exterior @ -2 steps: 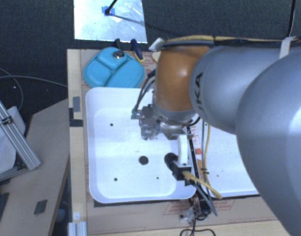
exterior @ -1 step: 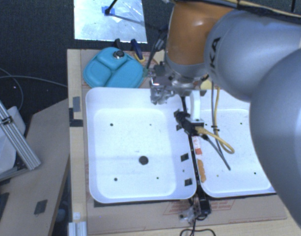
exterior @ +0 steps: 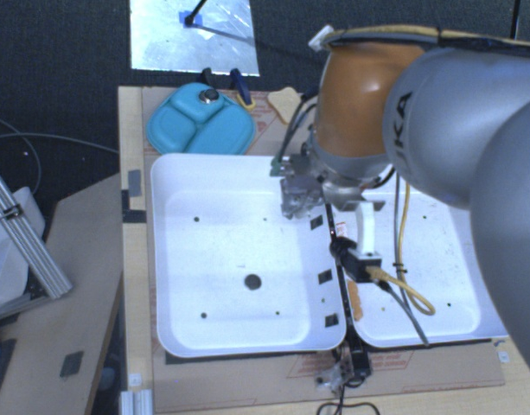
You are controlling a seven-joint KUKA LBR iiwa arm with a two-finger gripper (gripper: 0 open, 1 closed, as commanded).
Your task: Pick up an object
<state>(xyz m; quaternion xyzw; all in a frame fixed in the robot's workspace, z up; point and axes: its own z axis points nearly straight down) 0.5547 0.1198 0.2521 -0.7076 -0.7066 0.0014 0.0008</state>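
My gripper (exterior: 295, 199) hangs low over the far right corner of the left bin (exterior: 182, 232), close to the wall between the two bins. I see nothing held in it. A small dark round thing (exterior: 252, 282) lies on the left bin's floor, in front of the gripper and a little to its left. In the right bin (exterior: 446, 314), a thin orange object (exterior: 354, 301) lies along the left wall. The arm's orange band (exterior: 360, 102) and grey body hide much of the right bin.
A blue lidded container (exterior: 201, 121) sits behind the left bin, with a pale wooden piece (exterior: 284, 102) to its right. A shiny foil sheet (exterior: 194, 20) lies further back. A yellow cable (exterior: 403, 284) and a black strap (exterior: 341, 284) hang over the bins' divider.
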